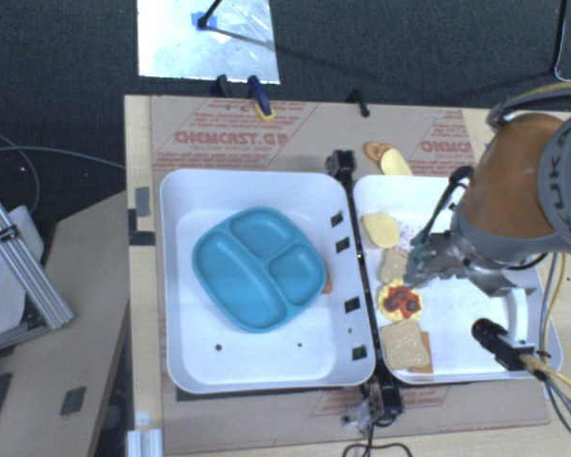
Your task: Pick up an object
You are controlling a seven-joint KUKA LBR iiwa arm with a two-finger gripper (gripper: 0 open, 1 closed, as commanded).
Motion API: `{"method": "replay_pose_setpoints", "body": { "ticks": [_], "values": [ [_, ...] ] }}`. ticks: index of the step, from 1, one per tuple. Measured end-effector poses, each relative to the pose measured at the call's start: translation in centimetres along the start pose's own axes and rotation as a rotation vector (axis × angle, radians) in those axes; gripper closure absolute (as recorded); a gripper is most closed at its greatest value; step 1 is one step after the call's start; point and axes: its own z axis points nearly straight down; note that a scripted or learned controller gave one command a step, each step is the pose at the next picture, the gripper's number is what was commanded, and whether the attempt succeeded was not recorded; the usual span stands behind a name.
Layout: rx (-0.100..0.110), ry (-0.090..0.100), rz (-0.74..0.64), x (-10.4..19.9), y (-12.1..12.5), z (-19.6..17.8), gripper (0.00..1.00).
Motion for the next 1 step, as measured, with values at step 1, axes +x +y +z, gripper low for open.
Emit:
{"method": "replay_pose_setpoints", "body": {
  "ticks": [1],
  "values": [
    [0.000, 0.004, -0.007, 7.59, -1.50, -2.51, 1.00]
  ]
}}
